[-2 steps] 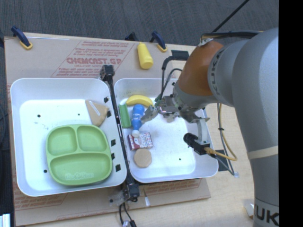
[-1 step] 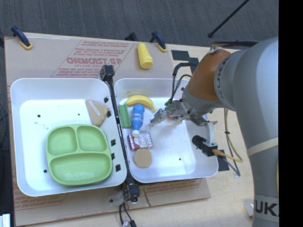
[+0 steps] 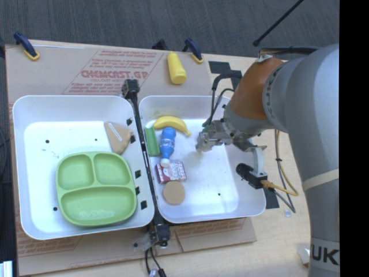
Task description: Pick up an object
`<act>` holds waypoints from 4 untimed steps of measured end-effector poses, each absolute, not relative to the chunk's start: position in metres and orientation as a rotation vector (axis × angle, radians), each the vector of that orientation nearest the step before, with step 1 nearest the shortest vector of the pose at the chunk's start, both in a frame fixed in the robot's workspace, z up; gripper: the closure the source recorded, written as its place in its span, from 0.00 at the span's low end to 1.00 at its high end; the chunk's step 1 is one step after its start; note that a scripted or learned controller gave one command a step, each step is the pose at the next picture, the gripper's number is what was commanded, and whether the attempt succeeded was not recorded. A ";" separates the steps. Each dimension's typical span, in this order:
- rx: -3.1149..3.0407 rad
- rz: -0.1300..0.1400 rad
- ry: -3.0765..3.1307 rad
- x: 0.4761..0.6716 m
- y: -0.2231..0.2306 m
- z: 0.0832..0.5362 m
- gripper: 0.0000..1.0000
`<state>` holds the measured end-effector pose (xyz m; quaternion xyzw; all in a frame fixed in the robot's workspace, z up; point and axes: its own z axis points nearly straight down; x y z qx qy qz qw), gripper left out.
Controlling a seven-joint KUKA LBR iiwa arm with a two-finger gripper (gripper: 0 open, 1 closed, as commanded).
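Observation:
In the right bin (image 3: 230, 203) lie a yellow banana (image 3: 172, 123), a blue bottle with a white cap (image 3: 167, 145), a green stick-like piece (image 3: 151, 141), a small red and white packet (image 3: 172, 171) and a round tan disc (image 3: 173, 193). My gripper (image 3: 206, 140) hangs over the right bin's middle, just right of the banana's tip and the bottle. Nothing shows between its fingers. The grey arm with its orange band (image 3: 256, 91) reaches in from the right.
The left bin (image 3: 29, 120) holds a green divided tray (image 3: 95, 187) and a tan wedge (image 3: 118, 136). A yellow cylinder (image 3: 176, 68) lies on the cardboard behind the bins. Blue clamps (image 3: 26, 45) sit at the back edge. A black cable fitting (image 3: 251, 176) hangs over the right bin's right side.

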<state>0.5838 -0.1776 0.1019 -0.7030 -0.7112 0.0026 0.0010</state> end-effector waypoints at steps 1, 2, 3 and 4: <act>-2.218 0.001 -2.225 0.515 -0.212 0.194 1.00; -2.213 0.003 -2.229 0.593 -0.210 0.092 1.00; -2.213 0.004 -2.229 0.593 -0.211 0.092 0.00; -2.210 0.005 -2.228 0.533 -0.211 0.091 0.00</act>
